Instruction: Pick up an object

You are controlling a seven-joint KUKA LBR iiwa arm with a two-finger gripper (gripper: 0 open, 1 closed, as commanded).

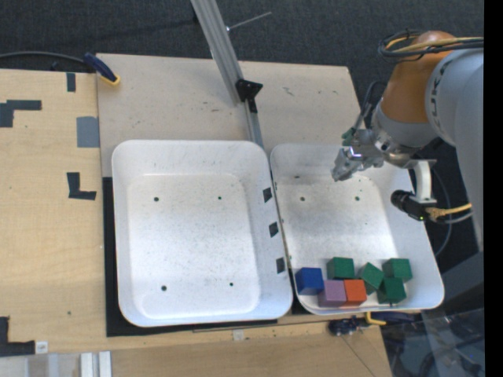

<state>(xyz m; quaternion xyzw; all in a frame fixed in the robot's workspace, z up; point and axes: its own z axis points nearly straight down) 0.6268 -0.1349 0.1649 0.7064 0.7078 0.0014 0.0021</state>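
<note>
The gripper (346, 166) is seen over the far end of the right bin (330, 210), well apart from the blocks; whether it is open or shut cannot be told. The blocks are clustered at the near end: blue block (309, 280), purple block (335, 291), orange block (354, 290), and four green blocks (369, 277). Because they are packed touching, a descent could be blocked by neighbours, or a block could be knocked aside against the bin wall.
</note>
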